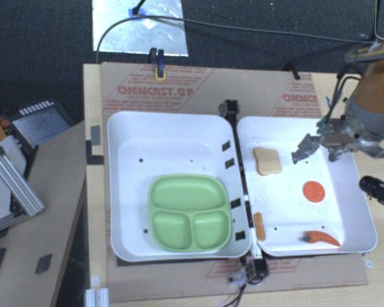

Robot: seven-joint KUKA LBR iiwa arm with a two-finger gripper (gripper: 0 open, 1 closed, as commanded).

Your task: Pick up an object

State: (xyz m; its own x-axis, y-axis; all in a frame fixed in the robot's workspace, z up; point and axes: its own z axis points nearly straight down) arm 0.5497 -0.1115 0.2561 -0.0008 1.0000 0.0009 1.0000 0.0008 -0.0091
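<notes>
Overhead, my arm reaches in across the far right edge of the right-hand bin [365, 235], its gripper [305, 149] hanging over the bin's far half with nothing between its fingers that I can see; whether those dark fingers are spread or pressed together I cannot tell from this slant. I judge the pick has not yet been made, and that the wrist is angled leftward because the nearest candidate, a tan bread-shaped piece [267, 160], lies just beside the fingertips toward the bin's far left corner. A red-orange disc [314, 192] sits near the bin's middle, well apart from the bread, while an orange chili-shaped piece with a green stem [320, 238] rests along the near edge toward the near right corner. A slim orange piece [259, 226] lies against the left wall by the divider, a spot I would expect to crowd any grasp. In the left-hand bin [125, 133], a green three-compartment plate [190, 211] occupies the near right corner, flat and likely too broad for these fingers. Much of the arm's body is cut off at the right, and the gripper's height above the bin floor is hard to judge.
</notes>
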